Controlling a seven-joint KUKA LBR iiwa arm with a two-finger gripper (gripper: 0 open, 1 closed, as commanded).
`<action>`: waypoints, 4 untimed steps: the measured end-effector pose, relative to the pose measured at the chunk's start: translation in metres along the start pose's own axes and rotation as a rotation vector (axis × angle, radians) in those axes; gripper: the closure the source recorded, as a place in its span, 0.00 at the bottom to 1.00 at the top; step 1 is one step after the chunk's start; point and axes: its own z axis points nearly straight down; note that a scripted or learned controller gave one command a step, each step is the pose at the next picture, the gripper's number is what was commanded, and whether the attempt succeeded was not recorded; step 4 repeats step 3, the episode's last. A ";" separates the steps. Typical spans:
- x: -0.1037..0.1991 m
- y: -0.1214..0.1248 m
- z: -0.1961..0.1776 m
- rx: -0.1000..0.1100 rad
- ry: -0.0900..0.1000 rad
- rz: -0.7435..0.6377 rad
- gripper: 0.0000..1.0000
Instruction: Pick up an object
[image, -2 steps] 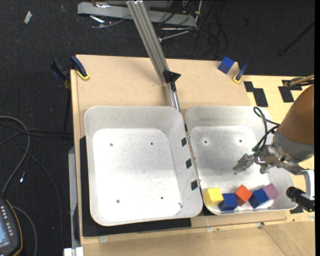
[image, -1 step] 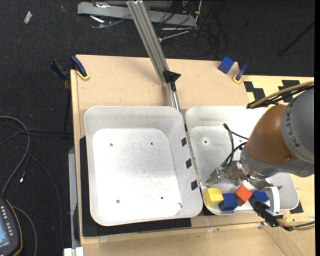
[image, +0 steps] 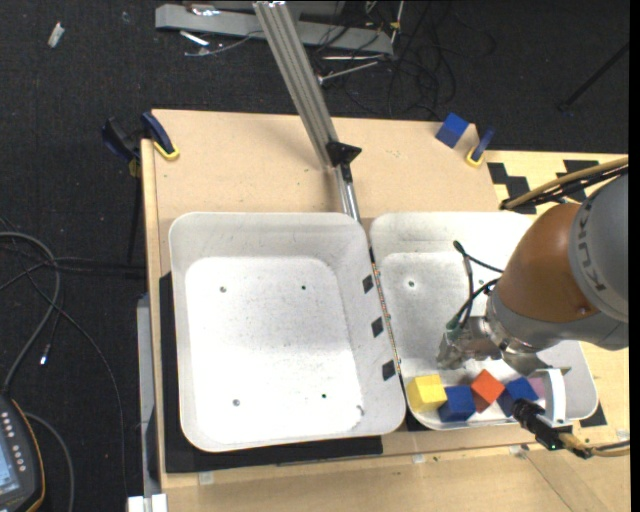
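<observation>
Several small blocks lie at the near edge of the right bin (image: 420, 245): a yellow block (image: 427, 390), a blue block (image: 458, 403), an orange block (image: 487, 387), a second blue block (image: 519, 391) and a pale purple piece (image: 537, 384). My gripper (image: 458, 349) hangs low inside the right bin, just above and behind the yellow and orange blocks. The orange-banded wrist (image: 545, 270) covers the bin's right side. I see nothing between the fingers.
The left bin (image: 265, 330) sits beside the right one, with a divider edge between them. A slanted metal pole (image: 305, 85) crosses the back of the bench. A blue block (image: 453, 129) rests on the bench at the back right.
</observation>
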 end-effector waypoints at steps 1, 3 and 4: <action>0.068 0.008 -0.093 -0.004 0.002 -0.009 1.00; 0.006 0.000 -0.144 -0.001 -0.004 0.006 1.00; 0.006 0.000 -0.144 -0.001 -0.004 0.006 1.00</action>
